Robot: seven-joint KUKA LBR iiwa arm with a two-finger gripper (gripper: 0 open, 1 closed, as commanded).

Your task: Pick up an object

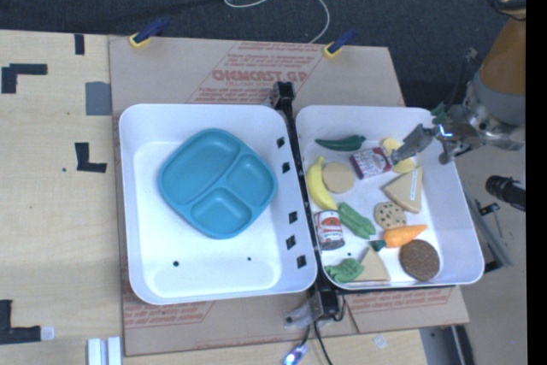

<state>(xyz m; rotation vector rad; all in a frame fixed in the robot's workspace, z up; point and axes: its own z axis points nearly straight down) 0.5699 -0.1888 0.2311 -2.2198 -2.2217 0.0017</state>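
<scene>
The right bin holds several toy foods: a green pepper, a banana, a tan round bun, a red-and-white packet, a cheese wedge, a carrot, a brown round cookie and a small can. My gripper hangs over the bin's upper right part, above the cheese wedge and right of the packet. It is open, with one finger near a small yellow piece and nothing between the fingers.
The left bin carries a blue divided plate. A black divider with clips runs between the bins. A chip cookie, a green pod and a sandwich wedge crowd the right bin's lower half.
</scene>
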